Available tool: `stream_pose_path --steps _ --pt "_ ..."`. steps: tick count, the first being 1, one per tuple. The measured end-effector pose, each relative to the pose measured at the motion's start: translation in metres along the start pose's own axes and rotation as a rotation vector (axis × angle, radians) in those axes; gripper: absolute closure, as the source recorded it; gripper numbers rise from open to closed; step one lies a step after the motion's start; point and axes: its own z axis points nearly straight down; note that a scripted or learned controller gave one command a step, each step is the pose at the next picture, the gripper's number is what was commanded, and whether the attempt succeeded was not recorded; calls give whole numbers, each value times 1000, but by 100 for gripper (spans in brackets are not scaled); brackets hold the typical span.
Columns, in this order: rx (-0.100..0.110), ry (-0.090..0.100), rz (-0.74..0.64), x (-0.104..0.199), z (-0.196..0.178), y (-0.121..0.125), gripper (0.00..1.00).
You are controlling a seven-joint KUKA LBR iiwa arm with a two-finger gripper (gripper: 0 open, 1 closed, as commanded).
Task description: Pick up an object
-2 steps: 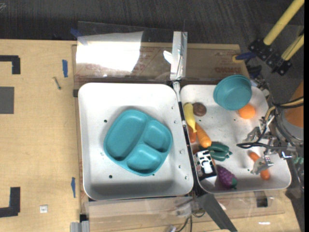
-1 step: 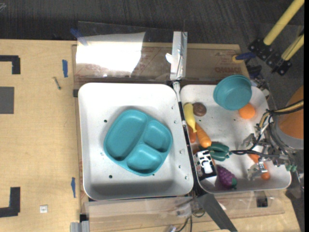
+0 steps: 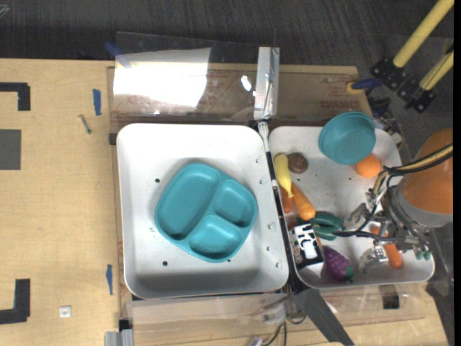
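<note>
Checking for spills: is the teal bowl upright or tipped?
Tipped: the teal bowl leans on the right bin's far rim, its opening facing sideways.

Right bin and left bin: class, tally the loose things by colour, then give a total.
Teal: 3 (divided plate, bowl, small tool)
Orange: 3 (ball, carrot, small piece)
Yellow: 1 (banana)
Purple: 1 (grapes)
Brown: 1 (round piece)
Total: 9

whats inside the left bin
Just a teal divided plate lying on the left bin; its three compartments look bare. Whatever sits beneath the plate is covered.
</note>
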Motion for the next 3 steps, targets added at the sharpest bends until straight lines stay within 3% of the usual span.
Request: stream_pose_path --steps 2,3 --pt "-3 1 -80 -3 0 -6 0" --pt "1 -1 -168 -4 0 16 0"
